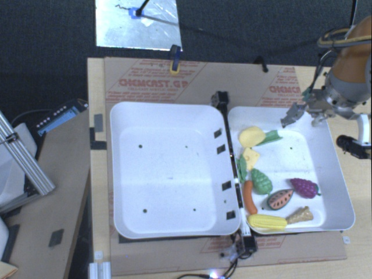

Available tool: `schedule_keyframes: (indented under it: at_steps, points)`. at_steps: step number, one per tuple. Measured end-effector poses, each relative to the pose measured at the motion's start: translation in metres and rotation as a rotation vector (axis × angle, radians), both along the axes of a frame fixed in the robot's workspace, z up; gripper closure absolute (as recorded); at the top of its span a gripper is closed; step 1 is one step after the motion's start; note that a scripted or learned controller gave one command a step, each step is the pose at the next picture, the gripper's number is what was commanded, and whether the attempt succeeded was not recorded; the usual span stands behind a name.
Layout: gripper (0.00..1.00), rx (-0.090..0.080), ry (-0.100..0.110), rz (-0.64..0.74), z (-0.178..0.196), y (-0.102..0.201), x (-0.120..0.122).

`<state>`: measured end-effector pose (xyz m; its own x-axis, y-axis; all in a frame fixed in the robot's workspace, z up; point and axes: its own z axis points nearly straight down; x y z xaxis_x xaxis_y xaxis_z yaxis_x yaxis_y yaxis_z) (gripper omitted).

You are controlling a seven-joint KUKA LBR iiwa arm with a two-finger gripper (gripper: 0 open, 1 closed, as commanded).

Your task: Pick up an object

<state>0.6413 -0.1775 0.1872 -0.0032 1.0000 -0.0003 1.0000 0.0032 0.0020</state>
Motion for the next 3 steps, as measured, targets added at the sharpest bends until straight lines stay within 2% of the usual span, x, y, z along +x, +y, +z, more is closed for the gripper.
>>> schedule_keyframes:
  at_steps: [1,2,3]
  points:
    - [0.0,0.004,0.006,0.005,-0.074,0.062,-0.019]
    - [0.0,0.0,0.002,-0.001,-0.104,0.054,-0.021]
    - [0.0,-0.001,0.047,-0.006,-0.105,0.087,0.02]
